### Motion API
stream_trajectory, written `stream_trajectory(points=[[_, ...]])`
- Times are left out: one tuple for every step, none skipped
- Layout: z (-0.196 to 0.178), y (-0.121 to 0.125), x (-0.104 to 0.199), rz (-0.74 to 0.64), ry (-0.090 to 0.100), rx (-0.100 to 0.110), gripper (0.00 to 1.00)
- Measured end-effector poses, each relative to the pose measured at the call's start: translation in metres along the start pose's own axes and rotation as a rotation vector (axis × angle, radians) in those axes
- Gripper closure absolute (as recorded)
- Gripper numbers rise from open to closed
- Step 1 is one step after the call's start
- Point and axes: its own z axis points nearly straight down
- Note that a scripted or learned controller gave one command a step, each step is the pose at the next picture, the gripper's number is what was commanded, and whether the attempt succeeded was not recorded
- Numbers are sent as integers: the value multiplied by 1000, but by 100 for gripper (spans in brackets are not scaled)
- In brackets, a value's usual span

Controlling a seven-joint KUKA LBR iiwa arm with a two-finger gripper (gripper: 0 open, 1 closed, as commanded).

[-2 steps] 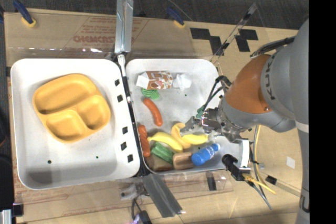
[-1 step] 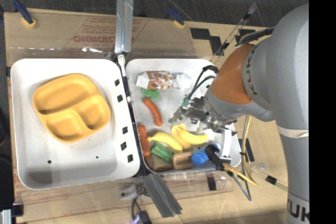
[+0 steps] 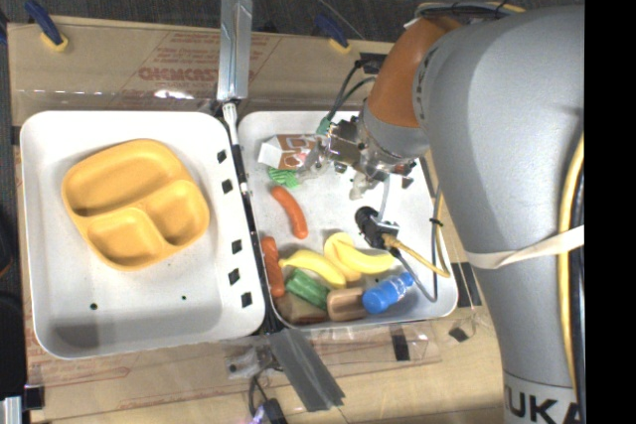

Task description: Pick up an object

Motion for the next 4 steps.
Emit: stream_trajectory(points=[[14,33,38,-30,1,6,0],[15,33,38,-30,0,7,0],[40,-48,1,-401,-1,3,0],[31,-48,1,-406,-1,5,100]])
